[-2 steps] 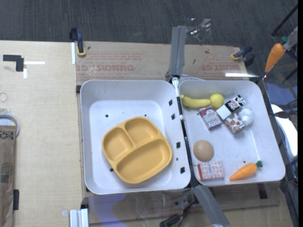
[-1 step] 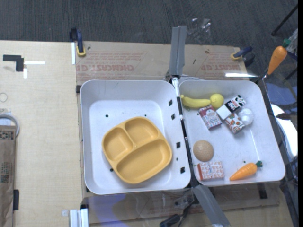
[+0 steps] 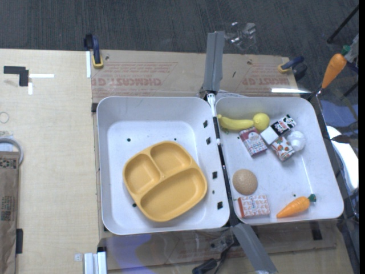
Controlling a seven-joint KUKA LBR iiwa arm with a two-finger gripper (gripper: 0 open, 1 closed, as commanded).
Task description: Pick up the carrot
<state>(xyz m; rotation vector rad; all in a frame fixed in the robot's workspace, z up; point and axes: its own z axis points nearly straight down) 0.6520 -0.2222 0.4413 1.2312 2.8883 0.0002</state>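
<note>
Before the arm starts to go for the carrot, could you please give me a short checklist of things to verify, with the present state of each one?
1. Carrot is in plain sight: ok. It lies in the right bin, near the front right corner.
2. Space around the carrot: ok. The small red-and-white box and the brown egg lie to its left, apart from it.
3. Room beside the bin wall: not ok. The green leaf end is almost at the right wall.
4. Carrot's lie: ok. It lies flat and slanted, leaf end up and to the right.
5. Pincer ready and open: cannot tell.
6. Yellow plate out of the way: ok. It is in the left bin.
</note>
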